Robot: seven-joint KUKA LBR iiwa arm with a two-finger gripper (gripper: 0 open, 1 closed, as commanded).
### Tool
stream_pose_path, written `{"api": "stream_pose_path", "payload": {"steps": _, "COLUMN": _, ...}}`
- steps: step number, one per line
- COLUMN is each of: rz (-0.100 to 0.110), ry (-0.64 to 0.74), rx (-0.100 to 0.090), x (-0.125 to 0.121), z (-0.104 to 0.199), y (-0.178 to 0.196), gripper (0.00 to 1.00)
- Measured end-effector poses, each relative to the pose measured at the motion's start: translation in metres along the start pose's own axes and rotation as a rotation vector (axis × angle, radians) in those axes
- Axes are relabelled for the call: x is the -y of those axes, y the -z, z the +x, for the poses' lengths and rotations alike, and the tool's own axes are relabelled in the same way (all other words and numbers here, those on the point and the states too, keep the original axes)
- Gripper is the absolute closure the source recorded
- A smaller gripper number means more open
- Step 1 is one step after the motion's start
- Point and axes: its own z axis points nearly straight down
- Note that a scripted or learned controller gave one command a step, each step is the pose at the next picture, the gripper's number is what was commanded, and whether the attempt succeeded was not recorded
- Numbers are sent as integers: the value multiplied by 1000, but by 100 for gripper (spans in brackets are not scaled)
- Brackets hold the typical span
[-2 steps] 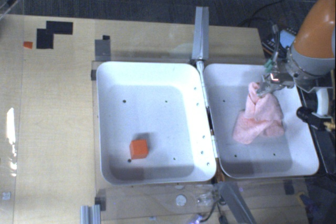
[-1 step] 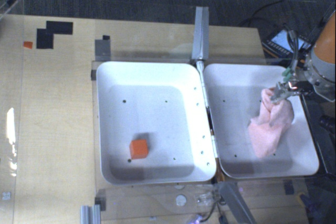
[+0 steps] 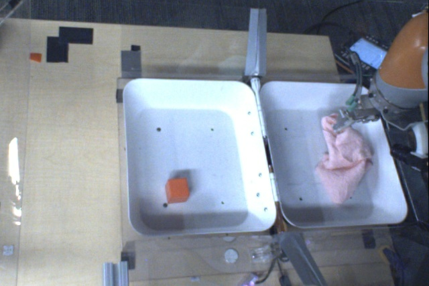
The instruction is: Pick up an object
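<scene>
Pink cloth at end effector; grasp unconfirmed

Orange foam cube (image 3: 177, 190) sits untouched in the left white plastic bin (image 3: 134, 144). Crumpled pink cloth (image 3: 343, 157) lies in the right white bin (image 3: 288, 144); the end effector (image 3: 352, 114) meets its upper edge, closure indiscernible. Recommend lifting vertically and slowly.

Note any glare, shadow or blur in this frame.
Camera view: a bright reflection streak on the bench at left; soft shadows along the near walls of both bins; the orange block is slightly soft-edged; the gripper by the pink cloth looks blurred.
</scene>
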Motion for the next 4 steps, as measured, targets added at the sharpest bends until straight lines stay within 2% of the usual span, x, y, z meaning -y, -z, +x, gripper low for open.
{"api": "stream_pose_path", "payload": {"steps": 1, "rz": -10, "ry": 132, "rx": 5, "x": -11, "z": 17, "y": -47, "gripper": 0}}
{"api": "stream_pose_path", "payload": {"steps": 2, "rz": -14, "ry": 196, "rx": 5, "x": -3, "z": 65, "y": -46, "gripper": 0}}
{"api": "stream_pose_path", "payload": {"steps": 3, "rz": -15, "ry": 407, "rx": 8, "x": 9, "z": 50, "y": -46, "gripper": 0}}
{"api": "stream_pose_path", "payload": {"steps": 4, "rz": -16, "ry": 178, "rx": 6, "x": 14, "z": 74, "y": -46, "gripper": 0}}
